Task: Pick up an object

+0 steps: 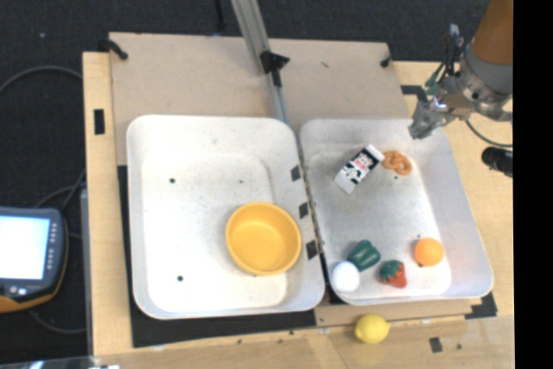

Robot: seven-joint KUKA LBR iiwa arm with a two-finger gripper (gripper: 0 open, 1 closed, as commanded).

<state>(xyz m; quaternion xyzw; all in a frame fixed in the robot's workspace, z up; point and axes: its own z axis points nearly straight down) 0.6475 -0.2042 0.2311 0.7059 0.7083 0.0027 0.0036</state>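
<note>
My gripper (421,124) hangs over the far right corner of the right bin (449,186), with nothing visible between its fingers. Just below and left of it lie a brown pretzel (397,162) and a black-and-white milk carton (358,168). Along the bin's near edge sit a white ball (346,276), a green pepper (364,254), a red strawberry (394,273) and an orange (428,251). The gripper is well apart from that near group.
The left bin (173,186) holds a yellow bowl (263,238). A lemon (371,328) lies on the bench in front of the right bin. A metal post (246,0) rises behind the bins. A tablet (26,251) sits at the far left.
</note>
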